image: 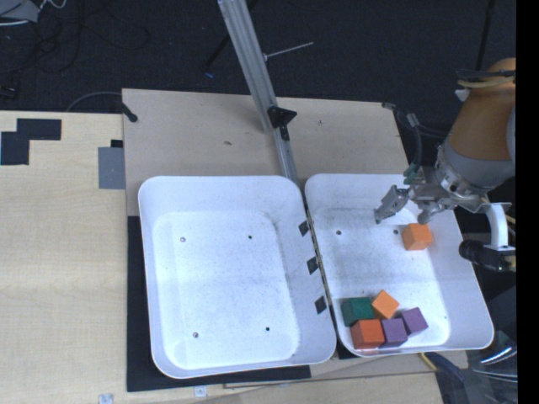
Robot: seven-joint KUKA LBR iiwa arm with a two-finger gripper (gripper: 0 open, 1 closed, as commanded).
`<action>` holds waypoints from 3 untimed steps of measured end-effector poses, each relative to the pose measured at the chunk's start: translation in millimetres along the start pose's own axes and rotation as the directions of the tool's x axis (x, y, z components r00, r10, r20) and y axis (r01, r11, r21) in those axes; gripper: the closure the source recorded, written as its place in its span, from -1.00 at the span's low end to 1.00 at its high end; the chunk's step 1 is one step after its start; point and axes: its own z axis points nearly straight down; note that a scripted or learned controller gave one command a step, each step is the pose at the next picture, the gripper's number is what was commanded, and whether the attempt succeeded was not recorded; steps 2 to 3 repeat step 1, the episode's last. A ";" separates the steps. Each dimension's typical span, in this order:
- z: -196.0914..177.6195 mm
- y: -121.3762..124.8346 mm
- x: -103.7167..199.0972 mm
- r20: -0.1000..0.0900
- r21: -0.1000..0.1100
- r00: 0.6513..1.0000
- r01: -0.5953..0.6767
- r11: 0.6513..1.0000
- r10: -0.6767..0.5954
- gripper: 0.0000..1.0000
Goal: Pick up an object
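The grey two-finger gripper [410,209] hangs with its fingers spread wide over the right-hand shallow white bin [472,331], holding nothing. A small orange cube [416,236] sits just below it, apart from the fingers. I'd worry a slightly off descent nudges the cube aside. Five more blocks [383,319] cluster near the bin's front edge.

Matt plastic, pale wood and ribbed metal

The two shallow white plastic bins [221,194] look smooth and faintly speckled; the pale wood-grain worktop [59,251] is matt, the slanting grey ribbed metal rail [253,70] dully shiny, and the small orange cube [416,236] and clustered coloured blocks [383,319] matt.
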 end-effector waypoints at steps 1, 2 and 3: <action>92.9 -90.5 -53.5 -0.001 0.011 1.000 -0.006 1.000 0.006 -1.00; 92.9 -90.5 -53.5 -0.001 0.011 1.000 -0.006 1.000 0.006 -1.00; 92.9 -90.5 -53.5 -0.001 0.011 1.000 -0.006 1.000 0.006 -1.00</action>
